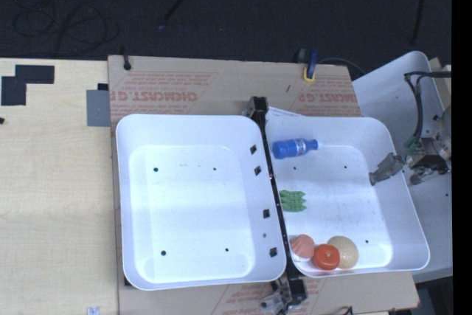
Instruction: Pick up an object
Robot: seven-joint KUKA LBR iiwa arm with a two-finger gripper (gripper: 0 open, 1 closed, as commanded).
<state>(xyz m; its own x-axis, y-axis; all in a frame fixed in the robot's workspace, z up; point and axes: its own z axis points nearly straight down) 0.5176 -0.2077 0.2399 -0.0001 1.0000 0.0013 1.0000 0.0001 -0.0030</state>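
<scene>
Two shallow white bins sit side by side on a sheet of printed cardboard (221, 85) that covers the surface (51, 181); the left bin (125, 195) and the right bin (402, 217) meet along a black divider strip (269, 188) with small clips.

In the right bin, a blue bottle (293, 148) with a white cap lies on its side near the far left corner, just beside the divider, its cap pointing right; a small green piece (292, 201), ribbed like a pea pod, lies nearer the middle of that bin's left side, also close to the divider; at the near left corner three rounded things crowd together: a pinkish one (302, 246), a red one with a darker top (327, 257) touching it, and a pale tan ball (344, 250) touching the red one on its right.

The pincer (402, 166) hangs at the right bin's far right edge, over the rim, well apart from every object; one grey finger (383, 170) slants down and left over the bin wall; nothing lies between its fingers, and whether they stand apart or together I cannot tell from this angle.

A blue and yellow clamp (310, 66) grips the cardboard's far edge.
</scene>
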